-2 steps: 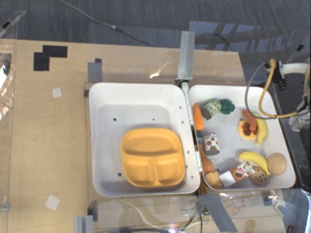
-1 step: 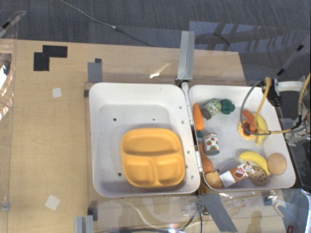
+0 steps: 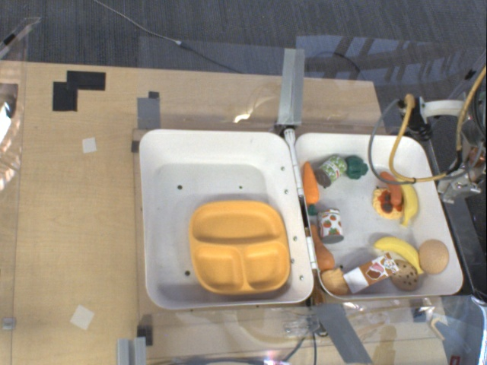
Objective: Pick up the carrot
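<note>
The bench [image 3: 91, 226] is pale wood under clear sheeting, with black tape marks at its far left corner and dark carpet beyond it. Taking the yellow plate [image 3: 240, 245] as the landmark: it lies in the left bin [image 3: 163, 166], toward that bin's near side, a three-part plate with nothing on it. To the plate's right sits the right bin [image 3: 426, 158], crowded with toy food.

The carrot [image 3: 310, 184] is just past the plate's right edge, lying lengthwise against the right bin's left wall, orange and slim. A small can [image 3: 331, 226] stands a little farther right of the plate, near the carrot's lower end, and a second orange root [image 3: 323, 253] lies below it along the same wall. Two bananas [image 3: 398, 251], a brown egg [image 3: 434, 256] and a green piece [image 3: 354, 167] lie farther off to the plate's right.

Of the arm, cables and fittings [image 3: 464, 169] appear at the far right; whether the hand is open or holding anything cannot be told.

The pick likely calls for descending with the fingers across the carrot's width. The wall leaves little room on one side, so the wall-side finger may catch the rim.
</note>
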Robot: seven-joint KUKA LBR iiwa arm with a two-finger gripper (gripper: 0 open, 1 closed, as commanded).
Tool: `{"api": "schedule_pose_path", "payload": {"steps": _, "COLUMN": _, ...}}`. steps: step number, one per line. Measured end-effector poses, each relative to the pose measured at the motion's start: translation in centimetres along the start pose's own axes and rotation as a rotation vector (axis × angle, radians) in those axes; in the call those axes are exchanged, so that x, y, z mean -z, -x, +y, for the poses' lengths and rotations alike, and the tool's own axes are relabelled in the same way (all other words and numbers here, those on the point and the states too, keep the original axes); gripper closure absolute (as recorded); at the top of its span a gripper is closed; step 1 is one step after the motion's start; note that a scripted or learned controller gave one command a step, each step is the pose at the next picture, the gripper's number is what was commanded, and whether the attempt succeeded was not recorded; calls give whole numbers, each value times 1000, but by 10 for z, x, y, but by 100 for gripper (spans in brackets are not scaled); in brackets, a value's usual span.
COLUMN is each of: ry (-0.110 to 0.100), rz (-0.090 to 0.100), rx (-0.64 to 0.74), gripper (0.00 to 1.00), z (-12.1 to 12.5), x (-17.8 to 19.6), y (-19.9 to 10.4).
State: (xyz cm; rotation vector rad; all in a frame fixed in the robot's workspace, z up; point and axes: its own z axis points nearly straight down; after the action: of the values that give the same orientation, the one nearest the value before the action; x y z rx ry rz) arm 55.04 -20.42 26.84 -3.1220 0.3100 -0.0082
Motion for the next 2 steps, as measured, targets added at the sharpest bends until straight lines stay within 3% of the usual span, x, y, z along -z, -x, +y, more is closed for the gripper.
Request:
{"api": "schedule_pose_path", "payload": {"steps": 1, "ry": 1, "rz": -5, "rx": -43, "gripper": 100, "z": 14, "x": -25, "y": 57}}
{"api": "schedule_pose_path", "payload": {"steps": 2, "ry": 0, "rz": -7, "rx": -1, "gripper": 100, "z": 9, "x": -82, "y": 42}}
